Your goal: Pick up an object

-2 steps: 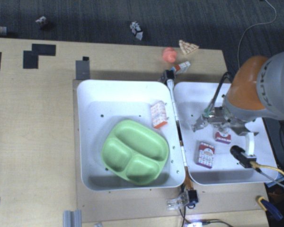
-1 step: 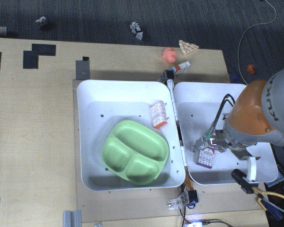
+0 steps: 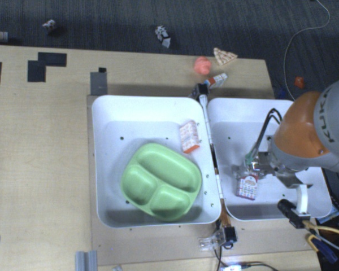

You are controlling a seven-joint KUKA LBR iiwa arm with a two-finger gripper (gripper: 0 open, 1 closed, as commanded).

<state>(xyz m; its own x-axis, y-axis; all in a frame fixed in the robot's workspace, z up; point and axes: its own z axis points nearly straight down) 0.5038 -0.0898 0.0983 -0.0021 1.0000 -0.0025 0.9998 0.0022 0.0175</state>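
**Desk:** Where does the arm stand, and where is its target?

**Bench:** The gripper [image 3: 250,171] is low in the right bin [image 3: 231,117], just above a small red-and-white packet [image 3: 247,186] lying near the bin's front-left. How the hand is set, and whether it has hold of the packet, cannot be told from this slant.

**Desk:** What would a clean pick take?

**Bench:** Likely a straight descent centred on the packet, a firm close, then a vertical lift clear of the bin's left wall.

**Desk:** Anything in the way?

**Bench:** Little. The left bin [image 3: 107,151] carries a green divided plate [image 3: 161,179] and a second snack packet [image 3: 188,136], well apart. A pink ball [image 3: 202,65] rests on the bench behind.
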